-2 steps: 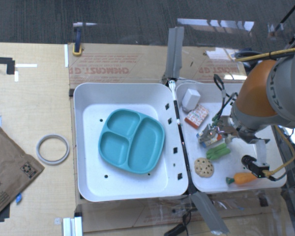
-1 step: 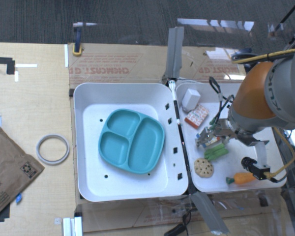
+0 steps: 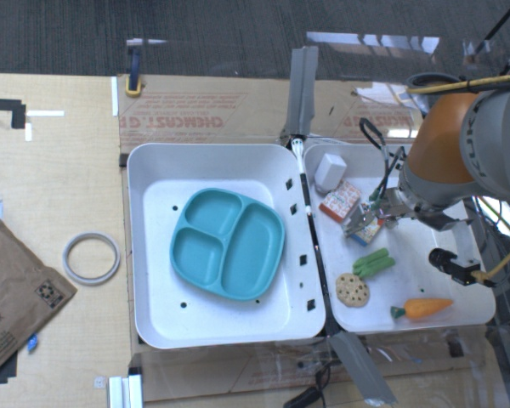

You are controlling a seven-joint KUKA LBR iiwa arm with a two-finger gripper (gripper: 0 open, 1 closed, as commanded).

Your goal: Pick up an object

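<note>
I see the gripper (image 3: 367,224) low in the right bin (image 3: 459,313), just above the green toy (image 3: 373,263). Its tip is a dark tangle; I cannot tell how it is set or whether it grips anything. Nearby lie a red-and-white packet (image 3: 340,201), grey block (image 3: 330,171), cookie (image 3: 352,290) and carrot (image 3: 425,308). The left bin (image 3: 153,313) holds a teal divided plate (image 3: 228,243).

I'm viewing from one fixed overhead cam, looking down at a slant, framing both white bins (image 3: 140,253) plus surrounding bench (image 3: 51,177)
</note>
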